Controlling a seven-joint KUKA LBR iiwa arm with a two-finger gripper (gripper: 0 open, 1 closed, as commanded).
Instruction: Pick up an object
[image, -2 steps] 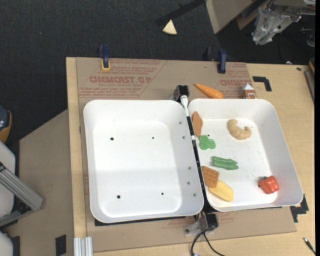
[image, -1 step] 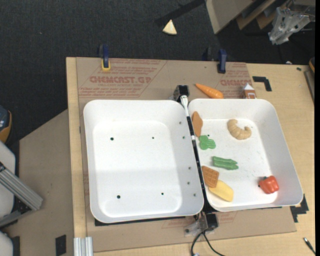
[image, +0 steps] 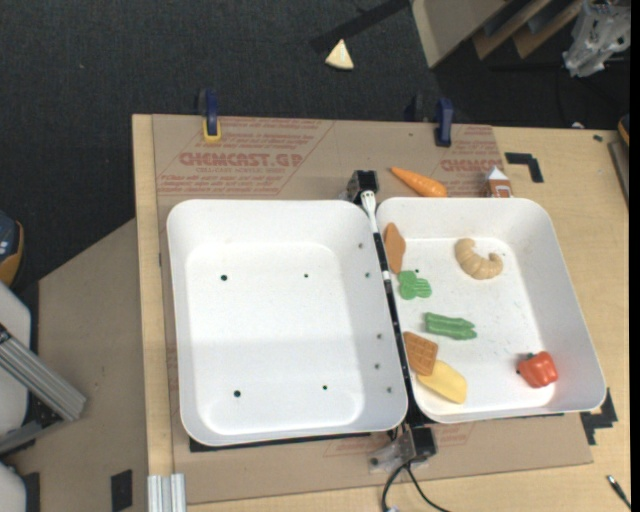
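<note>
Left bin (image: 182, 232): lying on the left half of the bench, touching its neighbour along the middle seam.
Carrot (image: 418, 182): lying on the bench just behind the right bin (image: 575, 290), outside it.
Left wall of right bin: an orange slab (image: 394, 247), a green piece (image: 414, 287), a brown waffle (image: 421, 352) and a yellow wedge (image: 445, 383) are sitting in a row.
Centre: a green pod (image: 450, 326) is lying flat.
Back: a beige curl (image: 481, 258) is resting.
Front right corner: a red pepper (image: 538, 369) is sitting.
Gripper (image: 598, 42): hanging at the top right, well apart from the bins; spread or pressed together, I cannot tell.
</note>
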